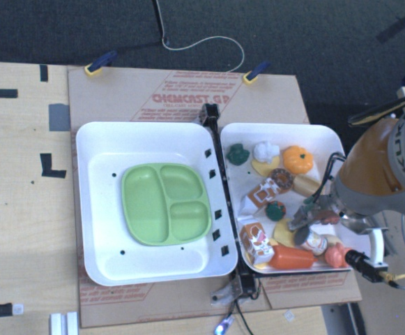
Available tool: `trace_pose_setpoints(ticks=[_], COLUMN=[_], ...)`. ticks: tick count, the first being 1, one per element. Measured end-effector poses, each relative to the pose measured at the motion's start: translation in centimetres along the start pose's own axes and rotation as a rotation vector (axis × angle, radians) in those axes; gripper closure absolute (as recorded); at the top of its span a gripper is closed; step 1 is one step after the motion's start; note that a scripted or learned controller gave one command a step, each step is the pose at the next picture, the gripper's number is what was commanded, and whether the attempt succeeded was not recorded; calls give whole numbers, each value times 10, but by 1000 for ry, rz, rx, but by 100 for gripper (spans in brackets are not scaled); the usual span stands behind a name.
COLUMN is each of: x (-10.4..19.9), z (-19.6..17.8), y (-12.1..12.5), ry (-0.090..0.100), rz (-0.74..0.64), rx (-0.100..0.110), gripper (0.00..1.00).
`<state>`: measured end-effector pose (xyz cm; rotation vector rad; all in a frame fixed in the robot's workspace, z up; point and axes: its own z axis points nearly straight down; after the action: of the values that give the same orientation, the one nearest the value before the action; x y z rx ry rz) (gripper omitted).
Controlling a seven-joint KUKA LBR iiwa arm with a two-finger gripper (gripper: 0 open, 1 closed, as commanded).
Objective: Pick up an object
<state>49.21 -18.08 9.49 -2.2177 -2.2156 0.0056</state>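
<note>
I have the tool (305, 220) low in the right bin (321, 132), among the toys beside a carrot (293, 258). I cannot tell its state. Step in hand: reaching to grasp. Next: confirm a toy is gripped, then lift straight up.

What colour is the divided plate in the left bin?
Light green, seen clearly in the camera view: the divided plate lies in the left bin.

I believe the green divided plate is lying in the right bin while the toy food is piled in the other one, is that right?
Not quite: the bins are swapped. The camera view shows the green divided plate lying in the left bin, while the toy food, such as the small orange pumpkin, is piled in the right bin.
</note>
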Motion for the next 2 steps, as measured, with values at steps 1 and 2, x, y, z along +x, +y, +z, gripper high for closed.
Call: trace_pose_setpoints(ticks=[1, 2], x=[66, 212], z=[-91, -132], y=[-9, 11], ry=[0, 2], rz=[-8, -18], rx=[-7, -5], gripper=[100, 100])
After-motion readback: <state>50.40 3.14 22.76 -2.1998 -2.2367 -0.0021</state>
